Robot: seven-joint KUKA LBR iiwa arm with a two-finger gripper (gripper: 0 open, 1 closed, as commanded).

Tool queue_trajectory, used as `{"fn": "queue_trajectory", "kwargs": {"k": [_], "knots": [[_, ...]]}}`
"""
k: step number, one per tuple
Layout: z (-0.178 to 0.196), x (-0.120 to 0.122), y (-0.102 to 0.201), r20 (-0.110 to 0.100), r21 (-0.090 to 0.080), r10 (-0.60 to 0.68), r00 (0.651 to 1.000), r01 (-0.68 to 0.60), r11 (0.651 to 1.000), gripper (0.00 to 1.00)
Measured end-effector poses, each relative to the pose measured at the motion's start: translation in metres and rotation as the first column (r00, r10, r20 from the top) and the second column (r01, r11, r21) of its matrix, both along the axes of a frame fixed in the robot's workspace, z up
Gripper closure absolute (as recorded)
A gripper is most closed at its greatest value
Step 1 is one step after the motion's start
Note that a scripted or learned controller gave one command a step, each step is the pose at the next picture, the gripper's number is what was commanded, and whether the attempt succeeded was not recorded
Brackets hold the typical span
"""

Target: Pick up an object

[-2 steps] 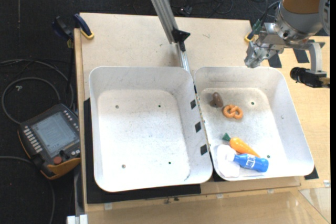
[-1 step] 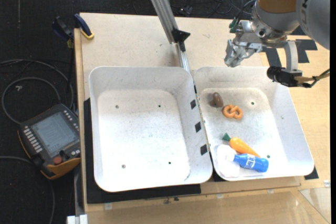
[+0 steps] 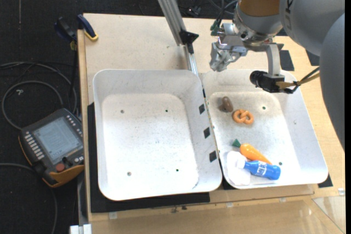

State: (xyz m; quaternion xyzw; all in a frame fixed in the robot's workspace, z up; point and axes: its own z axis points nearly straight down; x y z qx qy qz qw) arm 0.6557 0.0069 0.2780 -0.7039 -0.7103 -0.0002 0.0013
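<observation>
Overhead, we see the grey arm's metal two-finger hand [image 3: 222,60] hanging above the far rim of the right shallow white plastic bin [image 3: 299,134], and we cannot tell whether it is released or clenched; nothing shows between its tips. Below it, in that bin, lie a small brown lump [image 3: 226,103], an orange pretzel-shaped toy [image 3: 243,117] just beside it, then nearer us an orange toy carrot with a green end [image 3: 252,152], a blue bottle-shaped object [image 3: 262,170] and a white rounded piece [image 3: 237,167] touching one another at the near rim. The left white bin [image 3: 145,134] sits alongside. Both rest on a pale wooden counter [image 3: 131,44] crossed by a slanted aluminium rail [image 3: 167,0]. A grey teach pendant [image 3: 52,142] lies on the dark floor at left, among cables.
</observation>
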Motion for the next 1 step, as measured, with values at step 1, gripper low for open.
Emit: {"fn": "queue_trajectory", "kwargs": {"k": [1], "knots": [[-0.0191,0.0095,0.0570,0.001,-0.001,-0.001,1.000,0.001,1.000,1.00]]}}
